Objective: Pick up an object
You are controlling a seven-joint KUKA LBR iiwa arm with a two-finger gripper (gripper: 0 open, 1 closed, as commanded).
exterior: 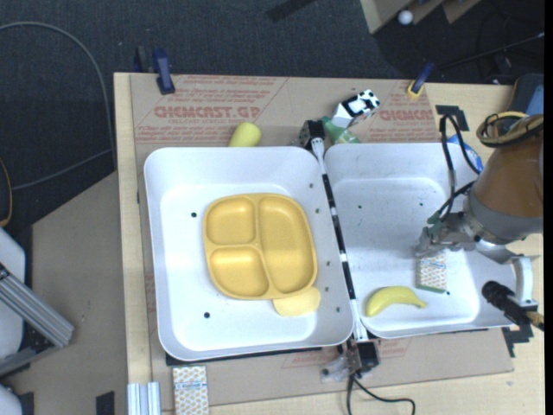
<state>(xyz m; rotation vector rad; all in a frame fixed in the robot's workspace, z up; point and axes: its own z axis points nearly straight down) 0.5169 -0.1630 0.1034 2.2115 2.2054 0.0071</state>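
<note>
- The arm (510,184) reaches in from the right, over the right bin (380,167), its orange band above the grey wrist.
- The tool (436,242) is down low in the right bin, directly above a small white packet (432,275); whether it is released or clenched cannot be told from this angle.
- The packet lies flat on the bin floor near the right wall, touching or just beneath the tool's tip.
- A yellow banana (393,300) lies in the same bin at its front edge, just left of the packet and apart from it.
- The left bin (173,232) holds a yellow divided plate (259,245) with 3 compartments, and a pale yellow piece (296,303) pokes out from under the plate's front edge.
- On the surface (207,102) behind the bins sits a small yellow object (245,134).
</note>
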